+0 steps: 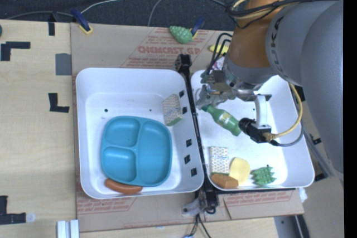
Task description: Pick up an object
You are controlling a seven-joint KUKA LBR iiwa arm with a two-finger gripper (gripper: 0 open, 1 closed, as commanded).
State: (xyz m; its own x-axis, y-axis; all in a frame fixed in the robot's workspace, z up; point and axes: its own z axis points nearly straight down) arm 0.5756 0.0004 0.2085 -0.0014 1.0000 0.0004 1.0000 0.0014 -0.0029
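Gripper (211,98) down in the right bin (290,170) at mid-frame, finger spread impossible to tell, green bottle (223,118) just below-right of it, long axis slanting from upper left down to lower right.

Red print runs across the brown cardboard sheet (146,51) under the bins; above the left bin the large word looks like "CHEMCAST", followed by letters that seem to be "GP". Smaller red lines around it are too fine to make out. More red print along the cardboard's front edge is likewise unreadable.
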